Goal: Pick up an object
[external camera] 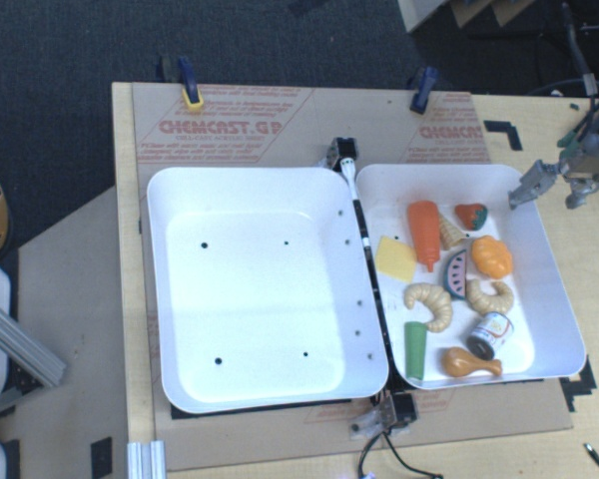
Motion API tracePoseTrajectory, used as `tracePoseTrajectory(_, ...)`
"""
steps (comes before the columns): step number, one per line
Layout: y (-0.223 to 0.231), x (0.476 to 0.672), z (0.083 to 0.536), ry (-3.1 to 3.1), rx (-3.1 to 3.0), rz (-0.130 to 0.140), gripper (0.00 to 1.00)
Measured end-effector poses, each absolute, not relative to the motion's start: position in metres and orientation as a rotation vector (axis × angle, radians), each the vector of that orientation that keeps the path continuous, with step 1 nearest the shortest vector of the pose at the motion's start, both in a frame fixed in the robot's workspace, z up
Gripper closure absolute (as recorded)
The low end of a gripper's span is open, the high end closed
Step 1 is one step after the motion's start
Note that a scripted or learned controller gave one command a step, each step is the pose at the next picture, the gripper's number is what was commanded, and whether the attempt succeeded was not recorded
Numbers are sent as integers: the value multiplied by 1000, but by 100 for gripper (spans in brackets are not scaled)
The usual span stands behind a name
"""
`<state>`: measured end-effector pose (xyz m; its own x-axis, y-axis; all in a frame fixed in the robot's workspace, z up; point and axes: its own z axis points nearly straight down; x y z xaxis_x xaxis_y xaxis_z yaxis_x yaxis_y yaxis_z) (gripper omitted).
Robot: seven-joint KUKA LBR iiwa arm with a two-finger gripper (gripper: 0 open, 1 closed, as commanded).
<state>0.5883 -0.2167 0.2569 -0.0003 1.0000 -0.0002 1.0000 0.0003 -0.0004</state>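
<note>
The left bin (250, 277) has nothing for the arm, so the move turns on the right bin (539, 267), where the toy foods lie clustered. An orange bottle (423, 234) there has its long axis running far-to-near. The gripper (551, 184) hangs over that bin's far right rim, fingers spread and holding nothing, so the bottle lies left of it and slightly nearer.
</note>
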Motion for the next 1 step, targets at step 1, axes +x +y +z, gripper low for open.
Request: tracePoseTrajectory(1, -223, 613, 121, -2217, -2214, 6, 0)
